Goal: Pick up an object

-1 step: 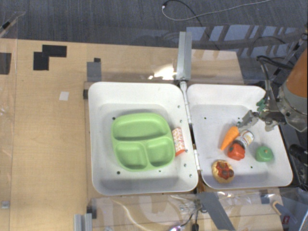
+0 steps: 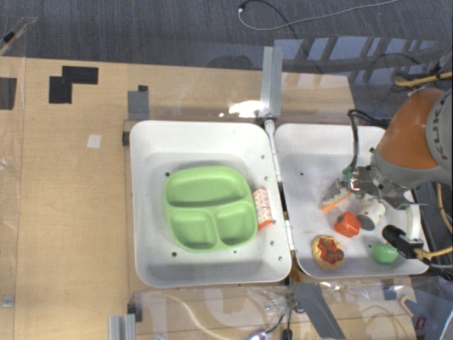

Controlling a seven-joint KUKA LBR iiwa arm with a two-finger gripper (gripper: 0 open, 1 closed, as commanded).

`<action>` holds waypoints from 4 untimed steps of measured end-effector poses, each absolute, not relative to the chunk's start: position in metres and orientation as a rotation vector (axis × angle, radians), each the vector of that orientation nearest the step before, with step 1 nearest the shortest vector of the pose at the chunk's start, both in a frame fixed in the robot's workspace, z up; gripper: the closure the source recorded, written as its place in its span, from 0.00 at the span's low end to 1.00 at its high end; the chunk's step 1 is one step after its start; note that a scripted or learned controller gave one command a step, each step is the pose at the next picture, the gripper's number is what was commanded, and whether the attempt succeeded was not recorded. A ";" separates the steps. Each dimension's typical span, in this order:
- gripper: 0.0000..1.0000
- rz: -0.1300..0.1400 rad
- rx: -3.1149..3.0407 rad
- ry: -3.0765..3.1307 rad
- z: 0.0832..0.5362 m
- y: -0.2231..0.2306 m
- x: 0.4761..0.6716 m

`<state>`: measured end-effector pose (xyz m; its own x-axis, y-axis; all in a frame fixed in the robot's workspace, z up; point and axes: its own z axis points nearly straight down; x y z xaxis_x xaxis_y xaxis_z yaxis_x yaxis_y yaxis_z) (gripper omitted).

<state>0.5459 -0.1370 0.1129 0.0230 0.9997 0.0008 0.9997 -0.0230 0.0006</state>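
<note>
Over the right bin (image 2: 311,154), the hand (image 2: 352,188) is hanging low beside an orange carrot stick (image 2: 335,202); whether it is apart or together cannot be told.

Carrot stick: lying on the bin floor just left of the hand, its long axis running from lower left up to the right, toward the hand. Probably light, stiff and smooth; best taken across its narrow middle.

Red piece (image 2: 347,224): sitting just below the carrot stick. Round spotted piece (image 2: 328,251) and green piece (image 2: 385,253): resting near the front wall.

Left bin (image 2: 141,190): carrying a green divided tray (image 2: 209,207), with a small packet (image 2: 262,207) leaning at its right edge.
</note>
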 end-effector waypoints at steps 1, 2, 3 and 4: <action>0.00 -0.010 -2.152 -2.296 0.089 -0.142 0.552; 1.00 -0.016 -2.153 -2.300 0.098 -0.141 0.555; 1.00 0.000 -1.936 -2.471 0.133 -0.101 0.507; 1.00 -0.002 -1.906 -2.499 0.192 -0.054 0.520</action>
